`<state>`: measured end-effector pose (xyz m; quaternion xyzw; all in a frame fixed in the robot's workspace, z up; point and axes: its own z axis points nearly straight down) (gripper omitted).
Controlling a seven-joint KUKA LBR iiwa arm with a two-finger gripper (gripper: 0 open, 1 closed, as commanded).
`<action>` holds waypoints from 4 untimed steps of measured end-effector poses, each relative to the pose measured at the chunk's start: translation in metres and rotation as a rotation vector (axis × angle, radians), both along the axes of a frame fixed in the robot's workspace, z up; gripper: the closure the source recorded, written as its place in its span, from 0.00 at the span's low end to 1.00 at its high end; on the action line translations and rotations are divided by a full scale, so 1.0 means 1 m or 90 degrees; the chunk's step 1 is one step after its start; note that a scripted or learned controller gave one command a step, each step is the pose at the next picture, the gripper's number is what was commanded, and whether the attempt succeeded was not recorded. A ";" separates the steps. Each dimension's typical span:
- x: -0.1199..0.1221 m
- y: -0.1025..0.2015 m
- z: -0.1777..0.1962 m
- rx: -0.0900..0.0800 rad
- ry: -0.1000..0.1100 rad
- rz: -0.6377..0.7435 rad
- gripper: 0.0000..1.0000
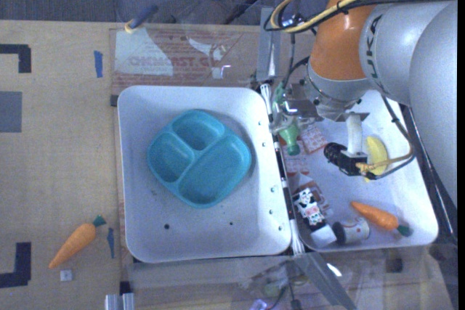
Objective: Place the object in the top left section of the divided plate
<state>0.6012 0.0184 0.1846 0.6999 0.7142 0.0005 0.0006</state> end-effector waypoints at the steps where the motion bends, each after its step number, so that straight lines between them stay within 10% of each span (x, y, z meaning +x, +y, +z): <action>1: 0.006 0.080 0.063 0.000 0.000 0.158 1.00; 3: -0.083 0.177 0.011 0.000 0.003 0.179 1.00; 4: -0.101 0.138 0.031 0.000 0.003 0.234 1.00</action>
